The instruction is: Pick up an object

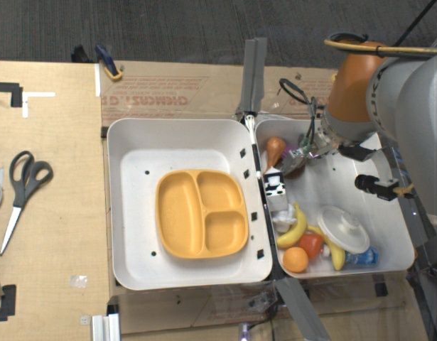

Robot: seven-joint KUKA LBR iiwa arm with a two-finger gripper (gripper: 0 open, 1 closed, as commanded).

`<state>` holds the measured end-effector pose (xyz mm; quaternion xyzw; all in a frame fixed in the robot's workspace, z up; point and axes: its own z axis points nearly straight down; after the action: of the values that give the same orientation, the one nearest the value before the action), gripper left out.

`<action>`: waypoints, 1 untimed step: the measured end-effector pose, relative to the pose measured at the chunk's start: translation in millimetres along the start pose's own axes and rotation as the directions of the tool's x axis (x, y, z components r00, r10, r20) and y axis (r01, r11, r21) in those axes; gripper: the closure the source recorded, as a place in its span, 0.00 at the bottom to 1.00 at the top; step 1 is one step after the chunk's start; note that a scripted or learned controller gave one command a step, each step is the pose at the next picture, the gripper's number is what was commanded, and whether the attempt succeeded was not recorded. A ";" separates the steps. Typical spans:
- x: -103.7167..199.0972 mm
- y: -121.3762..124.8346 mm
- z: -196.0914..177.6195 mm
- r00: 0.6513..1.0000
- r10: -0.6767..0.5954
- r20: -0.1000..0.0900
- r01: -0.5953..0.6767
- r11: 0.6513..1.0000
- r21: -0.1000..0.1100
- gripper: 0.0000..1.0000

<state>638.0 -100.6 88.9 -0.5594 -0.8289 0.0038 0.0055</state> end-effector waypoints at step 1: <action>-0.2 0.4 -9.5 1.000 -0.004 0.003 0.004 1.000 0.001 1.00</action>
<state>638.6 -100.7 98.4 -0.5576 -0.8301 0.0049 0.0044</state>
